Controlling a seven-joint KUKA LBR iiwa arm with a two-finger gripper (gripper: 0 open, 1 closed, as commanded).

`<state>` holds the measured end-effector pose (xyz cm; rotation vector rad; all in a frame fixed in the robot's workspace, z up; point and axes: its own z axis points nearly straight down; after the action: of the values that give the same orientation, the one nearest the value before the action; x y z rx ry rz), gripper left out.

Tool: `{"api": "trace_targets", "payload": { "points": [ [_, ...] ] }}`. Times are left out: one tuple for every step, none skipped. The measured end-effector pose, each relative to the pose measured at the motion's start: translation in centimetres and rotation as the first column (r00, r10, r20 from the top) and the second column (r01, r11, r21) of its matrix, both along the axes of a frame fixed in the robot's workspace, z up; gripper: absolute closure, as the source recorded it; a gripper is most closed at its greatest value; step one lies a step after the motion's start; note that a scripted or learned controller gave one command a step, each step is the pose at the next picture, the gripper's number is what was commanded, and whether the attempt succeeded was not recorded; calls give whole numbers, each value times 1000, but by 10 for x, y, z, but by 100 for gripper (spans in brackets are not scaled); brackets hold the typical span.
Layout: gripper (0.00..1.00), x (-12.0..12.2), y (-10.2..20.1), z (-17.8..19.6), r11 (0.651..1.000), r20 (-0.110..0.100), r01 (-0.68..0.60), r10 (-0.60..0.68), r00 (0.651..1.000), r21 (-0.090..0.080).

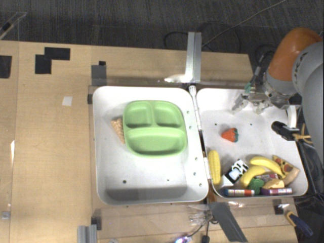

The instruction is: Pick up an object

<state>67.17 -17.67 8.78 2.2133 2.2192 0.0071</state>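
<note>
Camera view puts the gripper (251,104) above the far end of the right bin (217,105), its fingers spread wide with nothing between them, so the pick is not yet made. Nearest candidate is the toy strawberry (229,134) on the bin floor, apart from it; the banana (259,170) and corn cob (214,166) lie untouched along the near end.

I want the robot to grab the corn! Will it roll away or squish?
The corn looks like a hard plastic toy, so probably light and stiff. Its rounded cob shape may roll sideways, though the bin wall beside it should stop it.
</note>
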Motion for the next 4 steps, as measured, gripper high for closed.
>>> {"api": "trace_targets", "payload": {
  "points": [
    [0,-90,52,3,1000,5,-21,21,1000,3],
    [0,-122,48,4,1000,10,-4,4,1000,1],
    [0,-170,64,5,999,19,48,-48,999,-1],
    [0,-176,32,5,979,17,-203,203,979,-5]
  ]
}}
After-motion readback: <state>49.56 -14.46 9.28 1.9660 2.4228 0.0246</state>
